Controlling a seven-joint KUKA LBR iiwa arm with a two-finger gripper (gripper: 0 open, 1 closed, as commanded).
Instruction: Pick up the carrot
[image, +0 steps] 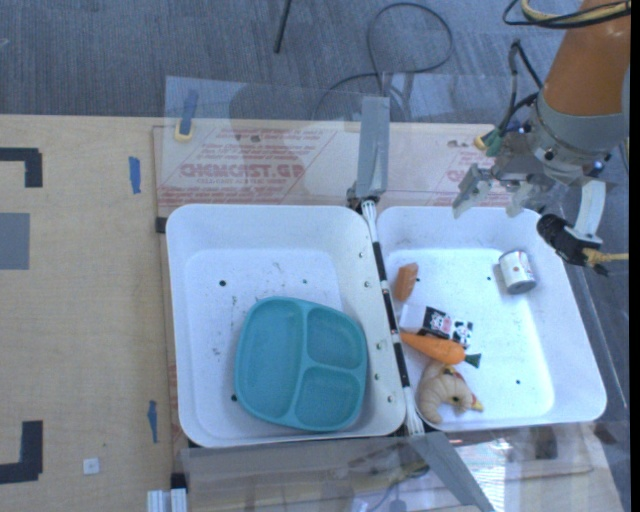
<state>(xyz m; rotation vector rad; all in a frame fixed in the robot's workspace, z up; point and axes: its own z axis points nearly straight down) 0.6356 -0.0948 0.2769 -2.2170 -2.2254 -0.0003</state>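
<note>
- The jaws (497, 190) are seen spread apart and pinching nothing, poised over the back rim of the right bin (590, 385), below the arm's grey wrist and orange band.
- The carrot (433, 347), the thing to be picked, is lying well apart from the jaws, at the left side of the right bin near the divider, with its thick end pointing right.
- A miss is judged likely: the carrot is tapered and smooth, so it could be squeezed out sideways if gripped near its thin end.
- The wrong item could be caught, since a black-and-white packet (444, 324) is touching the carrot from above and a pale, curled plush toy (441, 392) is lying just beside it below.
- A second small orange piece (404, 281) near the divider could be mistaken for the target.
- A shiny metal can (515, 271) is lying on its side between the jaws and the carrot, and could be knocked on the way across.
- A teal plastic compartment tray (301, 364) is resting in the left bin (190, 240); both bins are shallow, white and scuffed, set on a pale wooden table (80, 330).
</note>
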